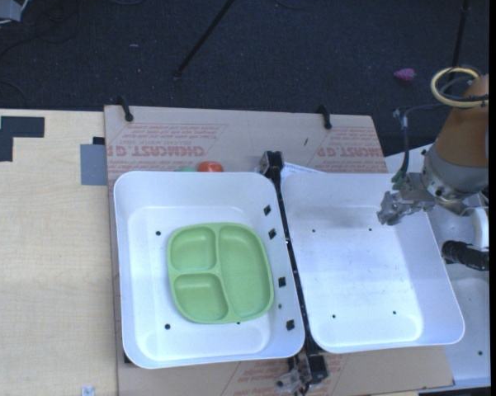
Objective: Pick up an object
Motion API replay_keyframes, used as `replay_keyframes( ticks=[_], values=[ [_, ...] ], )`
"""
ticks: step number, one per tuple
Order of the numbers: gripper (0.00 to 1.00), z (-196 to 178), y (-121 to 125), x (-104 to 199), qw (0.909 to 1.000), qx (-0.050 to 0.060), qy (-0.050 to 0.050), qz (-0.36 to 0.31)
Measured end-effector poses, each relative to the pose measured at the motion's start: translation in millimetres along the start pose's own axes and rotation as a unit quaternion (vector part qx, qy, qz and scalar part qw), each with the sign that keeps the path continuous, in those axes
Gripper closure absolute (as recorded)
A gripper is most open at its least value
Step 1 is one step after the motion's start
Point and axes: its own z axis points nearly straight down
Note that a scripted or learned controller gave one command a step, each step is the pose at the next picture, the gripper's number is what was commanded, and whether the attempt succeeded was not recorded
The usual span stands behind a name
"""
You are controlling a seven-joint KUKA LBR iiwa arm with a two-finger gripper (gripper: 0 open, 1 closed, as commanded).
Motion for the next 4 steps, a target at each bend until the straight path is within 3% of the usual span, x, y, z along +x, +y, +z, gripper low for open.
replay_keyframes(
  ticks=[1, 2, 4],
  values=[
    [1.0, -46, -7, -1, 1.0, 0.001, 0.0, 0.0],
    [1.0, -107, 2, 2, 1.0, 0.0, 0.0, 0.0],
    [1.0, -99, -7, 100, 1.0, 0.003, 0.002, -0.001]
  ],
)
